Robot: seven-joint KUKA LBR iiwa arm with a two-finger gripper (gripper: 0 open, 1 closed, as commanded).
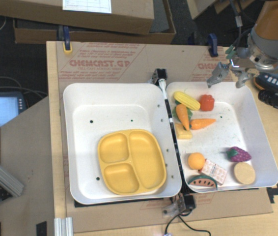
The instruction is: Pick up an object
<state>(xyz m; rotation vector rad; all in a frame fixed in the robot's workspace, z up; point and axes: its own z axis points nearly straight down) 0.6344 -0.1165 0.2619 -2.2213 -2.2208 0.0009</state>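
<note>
My gripper [229, 78] hangs open over the far edge of the right bin [262, 132], its two fingers spread with nothing between them. Just below and to its left lie a red tomato-like piece [207, 103], a yellow corn cob [186, 101] and two orange carrots [182, 116] [203, 124]. A pale yellow block [183, 132] lies by the carrots. Nearer the front are an orange ball [196, 161], a purple grape bunch [238, 154], a tan round disc [244, 173], a small printed packet [213, 170] and a watermelon slice [202, 183].
The left bin [80, 112] holds a yellow three-compartment tray [131, 160]. A black clip [159, 75] sits where the two bins meet at the back. Cardboard sheets lie under and behind the bins.
</note>
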